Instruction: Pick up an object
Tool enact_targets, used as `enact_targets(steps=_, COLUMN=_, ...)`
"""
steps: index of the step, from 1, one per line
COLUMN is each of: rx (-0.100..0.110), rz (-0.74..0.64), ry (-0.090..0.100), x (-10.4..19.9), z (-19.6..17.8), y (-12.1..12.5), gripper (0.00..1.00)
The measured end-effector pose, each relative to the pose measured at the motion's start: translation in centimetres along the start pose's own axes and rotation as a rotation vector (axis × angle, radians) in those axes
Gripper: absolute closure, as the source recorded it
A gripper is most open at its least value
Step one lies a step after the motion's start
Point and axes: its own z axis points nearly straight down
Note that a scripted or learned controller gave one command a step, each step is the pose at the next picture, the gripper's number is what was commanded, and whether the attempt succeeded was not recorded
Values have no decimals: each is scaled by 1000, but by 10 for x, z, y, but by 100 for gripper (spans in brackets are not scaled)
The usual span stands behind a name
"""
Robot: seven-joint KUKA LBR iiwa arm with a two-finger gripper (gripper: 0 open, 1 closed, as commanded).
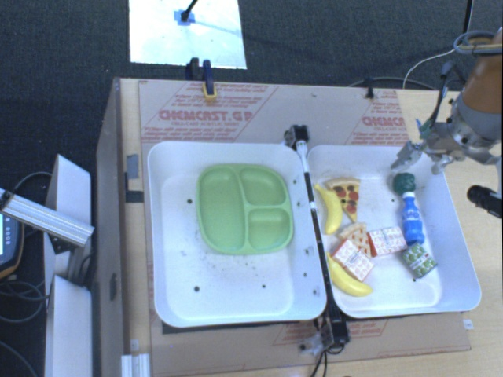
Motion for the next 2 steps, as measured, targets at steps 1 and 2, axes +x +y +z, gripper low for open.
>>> enact_targets(steps=1, rx=2, rz=0, ry=0, x=-19, z=88, y=21, gripper=0)
enact_targets(steps=2, rx=-2, rz=-4, ry=-3, x=-19, z=76, y=23, gripper=100)
